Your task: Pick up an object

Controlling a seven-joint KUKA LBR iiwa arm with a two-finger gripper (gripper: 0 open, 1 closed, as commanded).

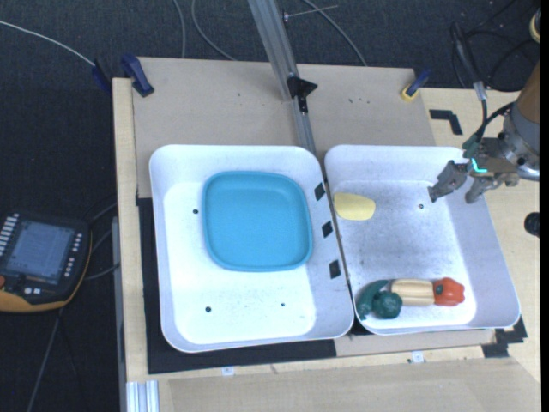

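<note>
In the right bin, a pale yellow lemon-like piece lies near the far left wall. Along the near wall lie a dark green piece, a tan wooden cylinder and a red piece in a row. My gripper hovers over the bin's far right corner, open with nothing between its two dark fingers, well away from all the objects.
The left bin holds a square light blue plate. A metal pole slants over the bench's far side. Blue clamps and a yellow clamp grip the bench corners. A handheld control pad lies on the floor at left.
</note>
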